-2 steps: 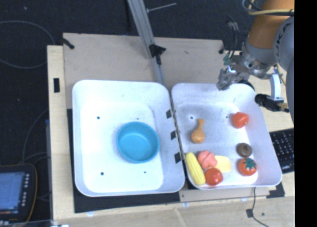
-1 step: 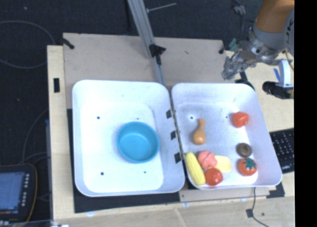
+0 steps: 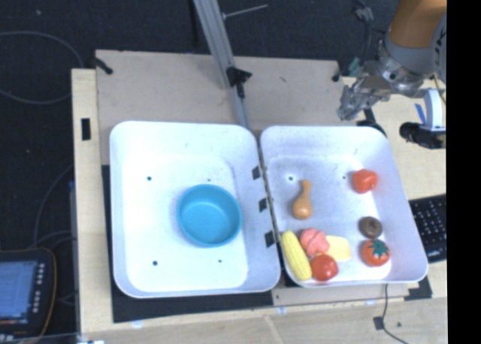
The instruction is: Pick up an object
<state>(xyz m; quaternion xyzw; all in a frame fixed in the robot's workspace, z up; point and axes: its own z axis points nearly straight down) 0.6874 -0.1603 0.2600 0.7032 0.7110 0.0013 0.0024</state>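
Above the far right corner of the right bin (image 3: 391, 156), my hand (image 3: 352, 107) hung over the counter (image 3: 301, 95), just outside the bin's rim, below the grey wrist and its orange band. From my feed I could not tell how far it was open; it was small and blurred, and I saw nothing between its tips and nothing touching it. I counted two white bins side by side. The left bin (image 3: 135, 155) held one blue bowl (image 3: 209, 215), sitting upright near its middle. The right bin held seven toy foods: one tan drumstick (image 3: 303, 200) near the centre, one red tomato (image 3: 364, 180) toward the far right side, one brown doughnut (image 3: 370, 227) nearer me, one strawberry-like red piece with a green top (image 3: 375, 252) just below that, and a cluster in the near left corner made of one yellow corn cob (image 3: 295, 254), one pink piece (image 3: 314, 241), one pale yellow piece (image 3: 338, 248) and one more red tomato (image 3: 324, 268), all touching or nearly so. I could read no writing or labels anywhere.
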